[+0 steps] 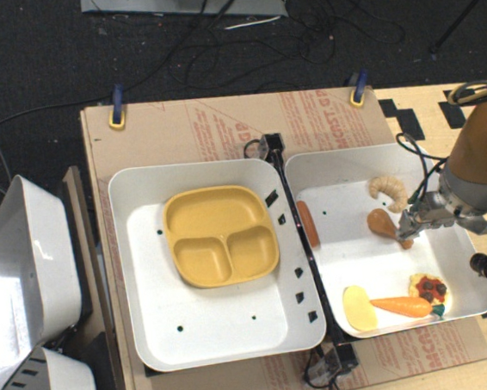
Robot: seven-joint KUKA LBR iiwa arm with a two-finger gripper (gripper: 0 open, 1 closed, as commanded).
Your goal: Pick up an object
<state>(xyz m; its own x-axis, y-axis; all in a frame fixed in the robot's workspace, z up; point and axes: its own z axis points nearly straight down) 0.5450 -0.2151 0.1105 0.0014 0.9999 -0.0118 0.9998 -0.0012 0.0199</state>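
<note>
Nearest the camera, along the front edge of the right bin point(463, 309), lie three things from left to right: a pale yellow disc point(357, 307), an orange carrot point(401, 306) touching it, and a small red-and-dark toy point(430, 287) in the front right corner. Over in the left bin point(139, 270) a yellow divided plate point(222, 235) sits toward the back, with three compartments. Against the left wall of the right bin rests a reddish sausage point(308, 225), lying lengthwise. Farther right, near the back, a beige curled piece point(388, 187) sits just behind a brown drumstick-shaped piece point(382, 223). My gripper point(408, 231) hangs at the right end of that brown piece, touching or nearly so; whether my jaws are open, closed or around it I cannot tell. My orange band point(485, 143) rises above the right edge.
</note>
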